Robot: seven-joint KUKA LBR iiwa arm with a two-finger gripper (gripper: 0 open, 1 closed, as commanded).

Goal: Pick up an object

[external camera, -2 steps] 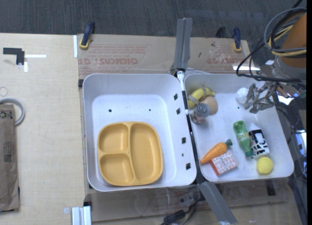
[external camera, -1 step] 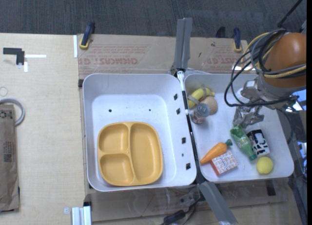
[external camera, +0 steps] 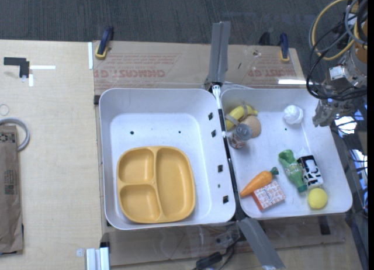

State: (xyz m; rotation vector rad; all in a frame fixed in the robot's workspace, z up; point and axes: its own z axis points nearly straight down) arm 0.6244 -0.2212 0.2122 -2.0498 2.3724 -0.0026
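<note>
Arm at the right edge of the frame, objects crowded in the right bin: a risk of a bad grasp.

You see the gripper (external camera: 325,114) at the right of the frame, over the right rim of the right bin (external camera: 266,102); I cannot tell how its jaws stand, and nothing is visible in them. The possible objects lie in this bin: a white ball (external camera: 293,114) at upper right, a carrot (external camera: 257,182) touching a small box (external camera: 269,196), a yellow ball (external camera: 317,198) just beside a dark packet (external camera: 310,171). In my judgement, the jaws may strike the rim, or catch two neighbours and push them apart. The yellow plate (external camera: 156,183) in the left bin is flat, probably hard to grip.
</note>
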